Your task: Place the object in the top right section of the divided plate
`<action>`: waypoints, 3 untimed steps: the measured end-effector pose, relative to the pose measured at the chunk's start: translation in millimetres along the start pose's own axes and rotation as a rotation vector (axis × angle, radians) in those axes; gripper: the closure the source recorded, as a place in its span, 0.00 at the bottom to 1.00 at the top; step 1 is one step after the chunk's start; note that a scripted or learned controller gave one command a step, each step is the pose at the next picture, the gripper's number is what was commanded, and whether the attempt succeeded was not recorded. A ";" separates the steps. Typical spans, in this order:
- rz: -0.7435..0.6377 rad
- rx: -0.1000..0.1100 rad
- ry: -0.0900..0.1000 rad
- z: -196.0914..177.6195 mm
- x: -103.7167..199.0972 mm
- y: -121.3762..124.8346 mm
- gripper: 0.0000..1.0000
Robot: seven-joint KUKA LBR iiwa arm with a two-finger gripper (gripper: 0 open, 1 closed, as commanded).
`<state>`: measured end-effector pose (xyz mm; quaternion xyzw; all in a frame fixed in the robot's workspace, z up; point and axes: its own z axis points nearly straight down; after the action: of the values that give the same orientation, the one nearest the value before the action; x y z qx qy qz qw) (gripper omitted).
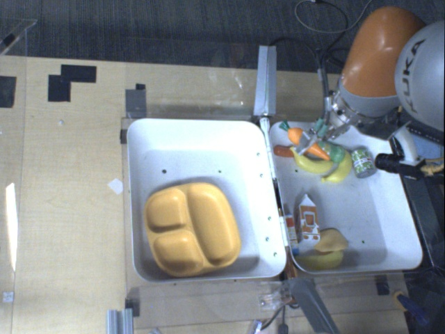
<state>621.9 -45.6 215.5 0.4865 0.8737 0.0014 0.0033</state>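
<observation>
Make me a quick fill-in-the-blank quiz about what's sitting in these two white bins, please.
1. The yellow divided plate lies in the ____ bin.
2. The plate has ____ sections.
3. The robot's tool is above the banana at the ____ end of the right bin.
4. The small carton stands against the right bin's ____ wall.

Missing words: left; three; far; left
</observation>
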 end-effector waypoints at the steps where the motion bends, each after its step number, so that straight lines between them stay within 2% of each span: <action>1: 0.000 0.000 0.000 -0.1 -0.1 0.0 0.00; 2: 0.084 -0.001 0.001 29.4 -3.8 54.3 0.00; 3: -0.122 -0.002 0.000 -87.7 7.4 62.0 0.00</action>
<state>670.0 -6.6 303.5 0.4324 0.9017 0.0021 0.0039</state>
